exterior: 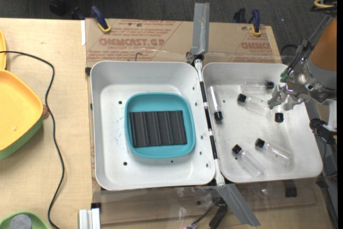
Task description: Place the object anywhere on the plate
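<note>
A teal plate (159, 126) with a dark ridged insert lies in the middle of the left bin (107, 115). Several clear vials with black caps are scattered in the right bin (300, 166): one along its left wall (214, 103), two near the back (257, 86) (251, 102), two near the front (271, 149) (244, 157). My gripper (284, 98) hangs over the right bin's far right side. A small black cap (278, 117) shows just below it; whether that piece is held is unclear.
Yellow and green dishes (16, 115) are stacked on the wooden table at the left, with a black cable (53, 115) looping beside them. Cardboard (161, 40) and blue clamps (99, 16) sit behind the bins. A grey divider (206, 115) separates the bins.
</note>
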Controlling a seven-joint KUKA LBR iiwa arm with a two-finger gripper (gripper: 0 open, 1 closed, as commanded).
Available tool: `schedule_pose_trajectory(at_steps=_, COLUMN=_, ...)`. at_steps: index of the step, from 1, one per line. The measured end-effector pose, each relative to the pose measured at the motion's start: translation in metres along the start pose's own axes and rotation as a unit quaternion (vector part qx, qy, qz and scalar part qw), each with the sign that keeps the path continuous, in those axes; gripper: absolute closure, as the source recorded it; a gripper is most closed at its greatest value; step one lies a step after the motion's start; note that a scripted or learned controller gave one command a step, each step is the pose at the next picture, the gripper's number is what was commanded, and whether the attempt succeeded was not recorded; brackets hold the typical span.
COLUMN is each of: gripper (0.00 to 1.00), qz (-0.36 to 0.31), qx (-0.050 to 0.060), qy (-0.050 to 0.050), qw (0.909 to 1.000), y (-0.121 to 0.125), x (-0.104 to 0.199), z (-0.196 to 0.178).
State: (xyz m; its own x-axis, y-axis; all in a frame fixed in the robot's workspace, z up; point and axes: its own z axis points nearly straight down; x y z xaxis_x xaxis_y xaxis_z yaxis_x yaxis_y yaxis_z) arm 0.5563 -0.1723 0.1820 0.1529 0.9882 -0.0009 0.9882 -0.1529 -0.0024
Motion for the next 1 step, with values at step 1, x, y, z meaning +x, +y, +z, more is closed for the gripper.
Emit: schedule_pose_trajectory(at_steps=1, gripper=0.0, qz=0.0, qx=0.0, qy=0.0, qw=1.0, y=0.0001, x=0.0, z=0.0)
